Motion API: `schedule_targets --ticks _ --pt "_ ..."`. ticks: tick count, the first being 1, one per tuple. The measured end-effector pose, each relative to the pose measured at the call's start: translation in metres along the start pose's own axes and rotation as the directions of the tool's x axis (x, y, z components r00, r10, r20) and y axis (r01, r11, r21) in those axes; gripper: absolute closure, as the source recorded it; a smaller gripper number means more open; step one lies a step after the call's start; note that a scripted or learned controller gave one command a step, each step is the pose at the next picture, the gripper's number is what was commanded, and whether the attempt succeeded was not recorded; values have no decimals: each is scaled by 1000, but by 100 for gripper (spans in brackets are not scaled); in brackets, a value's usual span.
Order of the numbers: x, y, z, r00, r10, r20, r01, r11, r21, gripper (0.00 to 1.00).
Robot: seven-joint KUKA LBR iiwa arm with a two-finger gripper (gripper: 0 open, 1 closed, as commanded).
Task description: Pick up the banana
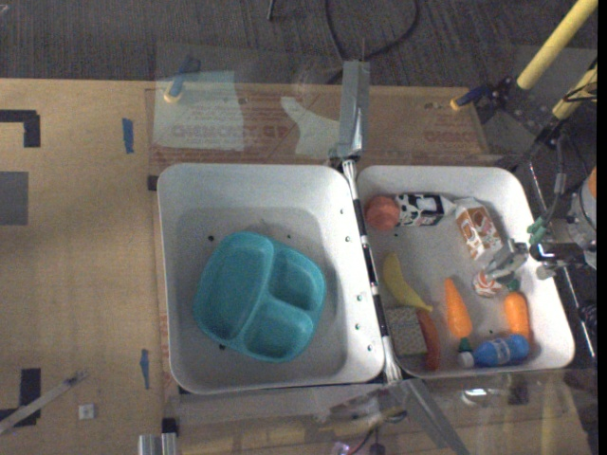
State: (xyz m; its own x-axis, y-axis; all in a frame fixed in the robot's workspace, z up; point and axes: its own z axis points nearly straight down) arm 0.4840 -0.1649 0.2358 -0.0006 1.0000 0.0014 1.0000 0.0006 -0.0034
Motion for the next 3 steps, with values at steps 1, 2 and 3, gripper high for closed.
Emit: schedule_targets --ticks 1,2,3 --pt "87 -4 48 999 47 1 -47 999 -1 0" --pt "155 18 52 996 86 2 -86 996 -4 0" --pt "140 -5 52 991 134 0 -134 991 1 0"
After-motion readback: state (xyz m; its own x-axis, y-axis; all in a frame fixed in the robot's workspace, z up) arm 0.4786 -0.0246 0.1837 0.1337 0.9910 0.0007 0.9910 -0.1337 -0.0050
